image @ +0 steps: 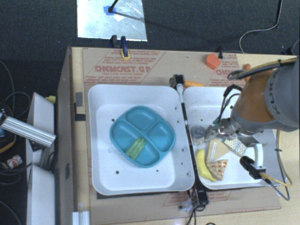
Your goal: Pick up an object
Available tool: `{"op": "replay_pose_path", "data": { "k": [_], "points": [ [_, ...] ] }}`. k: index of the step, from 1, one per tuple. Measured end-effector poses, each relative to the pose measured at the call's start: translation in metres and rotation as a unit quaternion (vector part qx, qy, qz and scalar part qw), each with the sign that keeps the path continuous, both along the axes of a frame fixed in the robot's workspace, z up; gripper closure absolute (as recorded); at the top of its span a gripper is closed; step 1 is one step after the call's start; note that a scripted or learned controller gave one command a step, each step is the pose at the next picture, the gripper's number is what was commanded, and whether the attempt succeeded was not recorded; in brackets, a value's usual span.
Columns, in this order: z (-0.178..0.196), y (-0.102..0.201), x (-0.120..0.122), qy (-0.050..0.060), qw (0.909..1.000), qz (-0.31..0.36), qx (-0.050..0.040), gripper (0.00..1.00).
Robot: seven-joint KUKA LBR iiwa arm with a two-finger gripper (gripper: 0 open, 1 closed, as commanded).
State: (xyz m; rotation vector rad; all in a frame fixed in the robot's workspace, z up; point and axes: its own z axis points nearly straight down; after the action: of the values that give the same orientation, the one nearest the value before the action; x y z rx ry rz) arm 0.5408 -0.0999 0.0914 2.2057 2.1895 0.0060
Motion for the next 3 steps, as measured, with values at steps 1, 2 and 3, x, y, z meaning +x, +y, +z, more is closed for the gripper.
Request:
{"op": "replay_pose_path", "data": {
  "k": [1,2,3],
  "points": [
    [-0.002,-0.038,0.026,0.006,0.9999,0.005,0.0087,0.0],
    [0.048,-0.054,0.083,0.011,0.9999,0.006,0.0096,0.0],
    [0.067,-0.008,0.008,0.013,0.9999,0.005,0.0107,0.0]
  ]
}}
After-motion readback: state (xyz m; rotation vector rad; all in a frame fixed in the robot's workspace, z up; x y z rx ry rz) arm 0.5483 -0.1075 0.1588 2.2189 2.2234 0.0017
